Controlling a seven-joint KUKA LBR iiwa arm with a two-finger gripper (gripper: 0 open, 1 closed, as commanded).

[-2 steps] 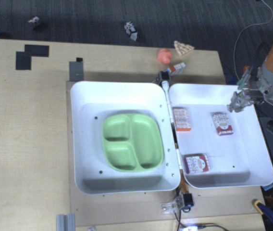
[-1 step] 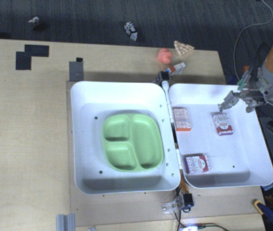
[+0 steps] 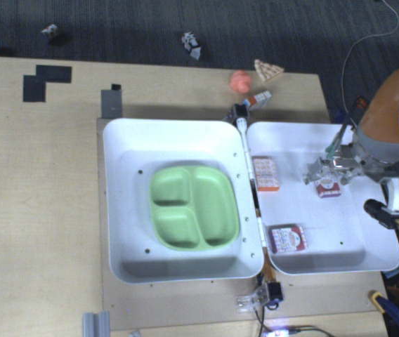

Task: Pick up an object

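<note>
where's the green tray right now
The green tray lies in the middle of the left bin, as the camera view shows, across the divider from the small packets in the right bin.

High fixed camera, slanted down over both bins [image 3: 119, 188].

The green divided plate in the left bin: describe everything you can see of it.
The green divided plate looks like pale green moulded plastic, a rounded square with three compartments: two smaller ones on the left, one long one on the right. It lies flat, right way up, on the floor of the left bin. No item lies in its compartments.
</note>
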